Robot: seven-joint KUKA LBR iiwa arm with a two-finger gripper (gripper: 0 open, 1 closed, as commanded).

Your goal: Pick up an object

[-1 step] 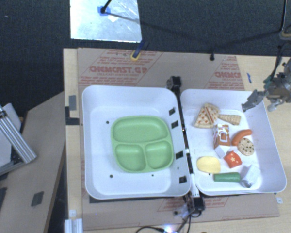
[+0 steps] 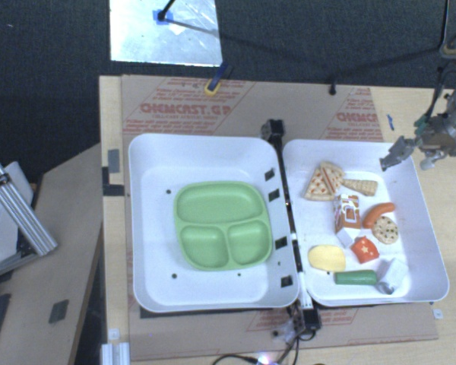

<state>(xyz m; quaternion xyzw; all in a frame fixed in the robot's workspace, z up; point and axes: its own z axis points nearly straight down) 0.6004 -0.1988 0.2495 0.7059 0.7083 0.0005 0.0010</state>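
The right bin [image 2: 425, 226] holds several toy foods: a sandwich wedge [image 2: 324, 181], a tan wafer [image 2: 360, 185], a small red and white carton [image 2: 348, 211], an orange sausage [image 2: 378, 213], a speckled cookie [image 2: 386, 230], a red piece [image 2: 364, 249], a yellow lemon [image 2: 327, 258] and a green cucumber [image 2: 356, 277]. My gripper [image 2: 411, 157] hangs over the bin's far right corner, above and to the right of the wafer. Its fingers are spread, with nothing between them. It touches none of the foods.
The left bin [image 2: 152, 166] holds a green three-compartment plate [image 2: 220, 225]. A black hinge strip [image 2: 283, 211] runs between the bins. A small grey piece [image 2: 387, 280] lies by the cucumber's right end. A metal sheet [image 2: 166, 21] lies beyond the bench.
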